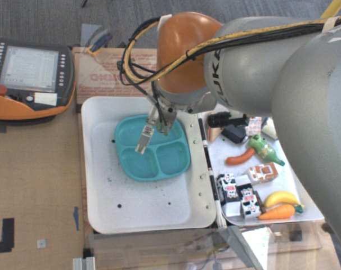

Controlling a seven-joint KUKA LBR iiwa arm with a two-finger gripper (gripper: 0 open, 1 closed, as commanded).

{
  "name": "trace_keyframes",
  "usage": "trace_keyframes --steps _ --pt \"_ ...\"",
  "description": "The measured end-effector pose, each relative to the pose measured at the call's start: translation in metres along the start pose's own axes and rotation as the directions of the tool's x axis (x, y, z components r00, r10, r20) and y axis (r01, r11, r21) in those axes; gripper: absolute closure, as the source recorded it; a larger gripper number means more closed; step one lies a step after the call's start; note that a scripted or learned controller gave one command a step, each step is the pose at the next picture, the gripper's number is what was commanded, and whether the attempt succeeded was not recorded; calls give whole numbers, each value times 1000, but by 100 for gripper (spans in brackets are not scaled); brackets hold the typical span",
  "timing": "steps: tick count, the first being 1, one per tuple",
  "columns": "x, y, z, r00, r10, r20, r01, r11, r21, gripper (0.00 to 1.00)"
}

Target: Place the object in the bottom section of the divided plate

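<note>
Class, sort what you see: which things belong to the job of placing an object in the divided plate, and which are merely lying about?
Belong to the job:
divided plate
gripper, above the plate
left bin

Lying about, in the right bin:
banana
carrot
sausage
green bottle
Outside the bins: control pendant

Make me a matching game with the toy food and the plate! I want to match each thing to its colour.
Things:
1. divided plate
2. banana
3. carrot
4. sausage

Colours:
A. yellow
B. reddish orange
C. teal
D. orange with a green top

Pairs: 1-C, 2-A, 3-D, 4-B
</note>
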State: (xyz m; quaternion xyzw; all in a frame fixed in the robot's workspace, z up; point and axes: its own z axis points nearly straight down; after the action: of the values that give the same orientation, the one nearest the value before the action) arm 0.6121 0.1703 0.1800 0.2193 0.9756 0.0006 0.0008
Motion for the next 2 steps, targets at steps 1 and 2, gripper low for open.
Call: trace_keyframes --steps 1,2 --pt "-9 56 -123 990 -143 1 143 990 0 0" --pt "42 -11 -183 990 -142 -2 142 990 2 0"
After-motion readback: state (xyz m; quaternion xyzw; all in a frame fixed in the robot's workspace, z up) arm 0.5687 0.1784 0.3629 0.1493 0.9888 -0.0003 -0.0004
